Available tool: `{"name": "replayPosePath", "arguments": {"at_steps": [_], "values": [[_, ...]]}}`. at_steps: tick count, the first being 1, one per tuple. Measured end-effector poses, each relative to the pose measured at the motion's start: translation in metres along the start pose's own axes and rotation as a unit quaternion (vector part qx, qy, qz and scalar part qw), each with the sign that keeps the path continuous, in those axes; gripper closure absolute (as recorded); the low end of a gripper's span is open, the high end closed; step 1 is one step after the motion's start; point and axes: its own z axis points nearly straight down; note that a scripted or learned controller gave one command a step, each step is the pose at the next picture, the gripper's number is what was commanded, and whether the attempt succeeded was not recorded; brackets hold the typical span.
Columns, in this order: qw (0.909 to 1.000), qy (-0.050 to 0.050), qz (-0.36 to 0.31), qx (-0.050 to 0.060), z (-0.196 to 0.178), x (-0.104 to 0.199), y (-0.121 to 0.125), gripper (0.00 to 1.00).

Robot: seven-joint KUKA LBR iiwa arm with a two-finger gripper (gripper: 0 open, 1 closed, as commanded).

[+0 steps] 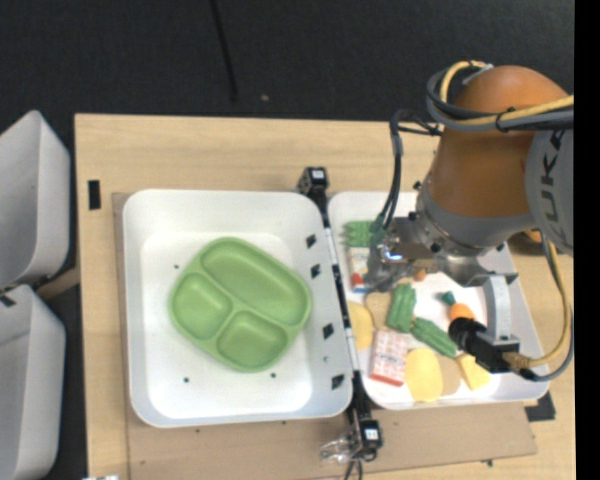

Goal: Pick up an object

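Single fixed cam overhead, slanted down, both bins (145, 268) visible

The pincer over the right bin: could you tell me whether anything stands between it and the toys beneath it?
Nothing visible does. The pincer hangs low over the right bin, beside the green toy in the crowded pile. The wrist covers the bin's upper part, so I cannot tell what lies there.

I see a pale green divided plate (242, 303) in the white left bin (140, 368). In the white right bin (525, 313) lie green toy vegetables (418, 320), a yellow lemon (425, 374), a small orange piece (462, 312) and a red-and-white packet (388, 356). The worktop (230, 148) is light wood; the arm (490, 158) is grey with an orange band.
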Motion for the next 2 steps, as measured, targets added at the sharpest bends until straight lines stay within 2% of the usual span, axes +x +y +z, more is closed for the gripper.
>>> {"name": "replayPosePath", "arguments": {"at_steps": [1, 2], "values": [[1.0, 0.002, -0.005, -0.007, -0.079, 0.041, -0.009, 1.0], [1.0, -0.001, 0.002, 0.003, 0.06, -0.024, 0.009, 1.0]]}}
